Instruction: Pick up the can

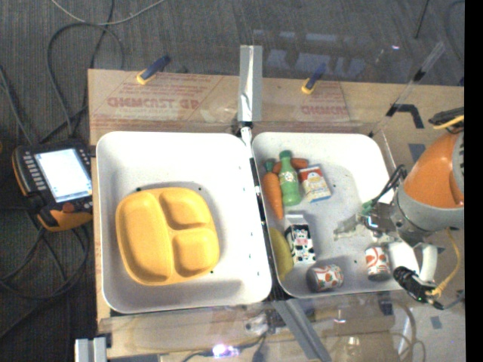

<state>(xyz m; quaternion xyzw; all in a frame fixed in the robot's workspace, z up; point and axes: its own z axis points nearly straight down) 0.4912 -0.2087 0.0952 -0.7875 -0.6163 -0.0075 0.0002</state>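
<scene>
A small white-and-red can [324, 277] lies on its side near the front wall of the right bin [347, 148]. A second white-and-red can [376, 262] stands at the bin's front right corner, close under the arm. The arm comes in from the right, its orange band [438, 173] above the bin's right wall. My gripper [352, 225] hangs low over bare bin floor at the right. It is behind and between the two cans and apart from both, with nothing seen in it.
The right bin also holds a carrot [272, 192], a green bottle [290, 179], a red-and-white carton [315, 183], a cow-patterned carton [300, 243] and a banana [281, 253]. A yellow divided tray [167, 234] lies in the left bin [113, 157].
</scene>
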